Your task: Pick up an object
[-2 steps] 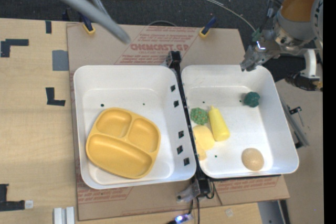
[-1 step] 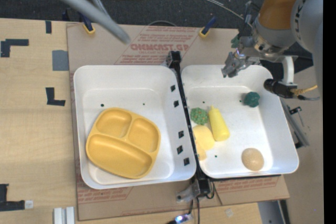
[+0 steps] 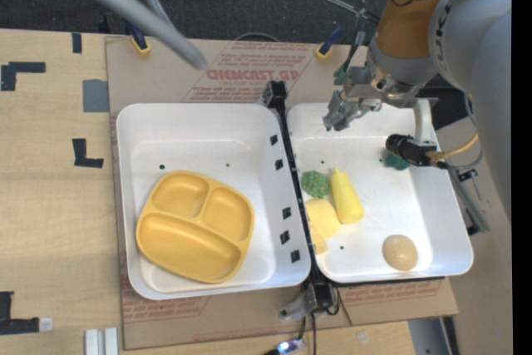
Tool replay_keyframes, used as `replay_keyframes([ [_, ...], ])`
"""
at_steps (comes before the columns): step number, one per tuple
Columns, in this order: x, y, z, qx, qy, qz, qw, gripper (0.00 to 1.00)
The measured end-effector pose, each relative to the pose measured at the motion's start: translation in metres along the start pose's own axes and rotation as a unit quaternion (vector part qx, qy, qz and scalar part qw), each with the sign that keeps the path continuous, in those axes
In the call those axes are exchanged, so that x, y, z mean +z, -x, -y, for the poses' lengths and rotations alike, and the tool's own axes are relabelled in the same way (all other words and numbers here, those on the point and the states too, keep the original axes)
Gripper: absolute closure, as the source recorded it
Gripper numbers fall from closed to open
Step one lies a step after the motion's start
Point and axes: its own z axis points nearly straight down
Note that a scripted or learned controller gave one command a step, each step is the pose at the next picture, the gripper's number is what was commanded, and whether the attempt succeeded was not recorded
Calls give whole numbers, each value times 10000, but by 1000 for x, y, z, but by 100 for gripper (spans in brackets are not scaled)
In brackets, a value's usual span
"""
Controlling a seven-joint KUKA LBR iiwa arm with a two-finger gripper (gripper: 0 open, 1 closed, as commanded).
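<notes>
Gripper hung over back of right bin, nothing seen between fingers; open or shut impossible to tell. Pick not yet made: yellow cylinder, green broccoli piece, pale yellow block and tan egg all lying loose on floor of right bin. Descent, grasp and lift all left to do.

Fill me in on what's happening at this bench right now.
A grey arm's gripper hangs over the far edge of the right bin, with nothing visibly held. Below it in that bin lie a green piece, a yellow cylinder, a pale yellow block and a tan ball. The left bin holds a yellow divided plate. Nothing has been picked up yet.
</notes>
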Motion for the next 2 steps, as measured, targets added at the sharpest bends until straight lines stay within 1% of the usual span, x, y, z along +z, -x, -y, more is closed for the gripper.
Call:
replay_keyframes([
  [1,9,-57,4,-4,2,2,10000,100],
  [2,-6,-114,11,-9,16,0,10000,100],
])
